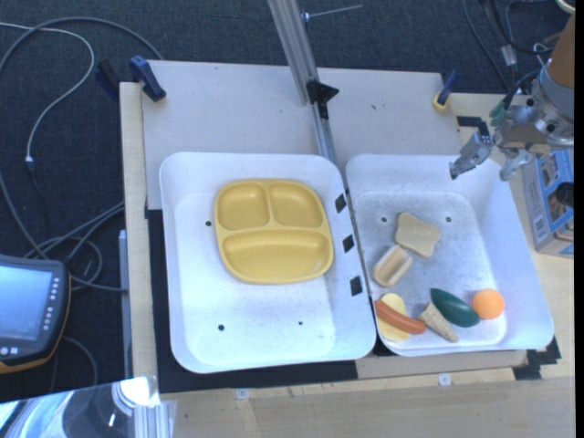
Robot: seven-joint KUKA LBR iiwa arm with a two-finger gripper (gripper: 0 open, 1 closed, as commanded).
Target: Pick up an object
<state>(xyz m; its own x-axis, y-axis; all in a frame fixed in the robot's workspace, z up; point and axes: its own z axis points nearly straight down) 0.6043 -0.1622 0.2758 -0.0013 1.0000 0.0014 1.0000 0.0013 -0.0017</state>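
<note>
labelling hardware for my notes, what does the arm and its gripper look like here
The arm is grey with an orange band near the picture's top right. The gripper is pale grey metal with small green parts beside it. Dark cables trail above the arm.

Camera view: single fixed camera, mounted above the bench (274,108), looking down at a slant. Frame takes in both white bins, left bin (182,272) and right bin (511,245), whole, plus surrounding dark floor. Arm (557,89) enters from the right edge.
</note>
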